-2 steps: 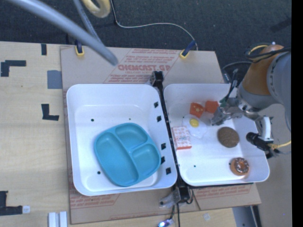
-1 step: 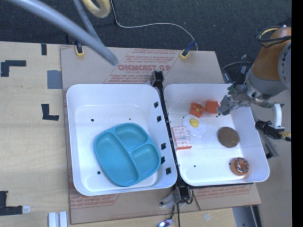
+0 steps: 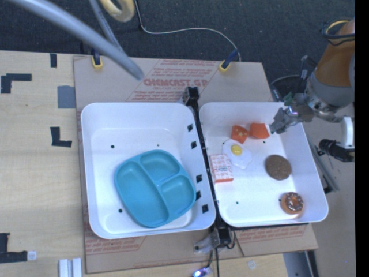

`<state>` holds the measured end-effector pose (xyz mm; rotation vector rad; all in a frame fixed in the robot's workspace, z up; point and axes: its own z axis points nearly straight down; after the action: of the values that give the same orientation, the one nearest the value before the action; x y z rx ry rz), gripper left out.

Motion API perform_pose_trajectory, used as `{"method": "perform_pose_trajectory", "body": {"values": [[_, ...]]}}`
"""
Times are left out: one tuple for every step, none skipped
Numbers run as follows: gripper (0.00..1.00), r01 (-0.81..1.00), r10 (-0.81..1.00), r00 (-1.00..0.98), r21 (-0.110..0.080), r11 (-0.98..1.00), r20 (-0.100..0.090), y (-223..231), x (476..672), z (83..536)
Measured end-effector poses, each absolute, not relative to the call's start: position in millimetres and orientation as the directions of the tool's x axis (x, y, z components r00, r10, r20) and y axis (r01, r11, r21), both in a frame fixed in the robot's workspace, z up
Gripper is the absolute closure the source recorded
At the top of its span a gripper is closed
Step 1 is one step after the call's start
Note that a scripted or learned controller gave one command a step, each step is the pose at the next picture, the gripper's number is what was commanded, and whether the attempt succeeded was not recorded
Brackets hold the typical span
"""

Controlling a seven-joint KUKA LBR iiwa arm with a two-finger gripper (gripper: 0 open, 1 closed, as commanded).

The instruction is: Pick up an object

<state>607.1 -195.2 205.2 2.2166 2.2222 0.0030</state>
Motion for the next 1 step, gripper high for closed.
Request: {"method": "perform_pose_trajectory", "body": {"values": [[1.0,1.0,1.0,-0.003,0.005,0.003,-0.001,-190.1,614.3,266.3]]}}
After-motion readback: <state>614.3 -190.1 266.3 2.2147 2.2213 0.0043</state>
